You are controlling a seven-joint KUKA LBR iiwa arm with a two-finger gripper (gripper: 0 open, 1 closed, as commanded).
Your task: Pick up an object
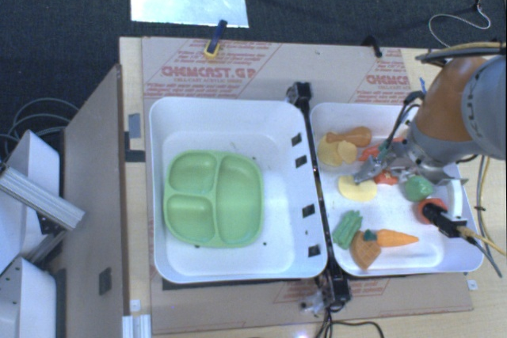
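Observation:
My gripper is low in the right bin, near its middle. It hangs just above a yellow disc, with a small red piece right beside it. Behind it lie a tan sausage-shaped piece and pale yellow slices. A green round piece lies to its right, under the wrist. An orange carrot, a green leafy piece and a brown-orange piece lie along the front. I see nothing held in the gripper.
The left bin holds a light green divided plate. A black divider with clips runs between the bins. A red piece lies at the right bin's right side. The grey and orange arm covers the right bin's back right corner.

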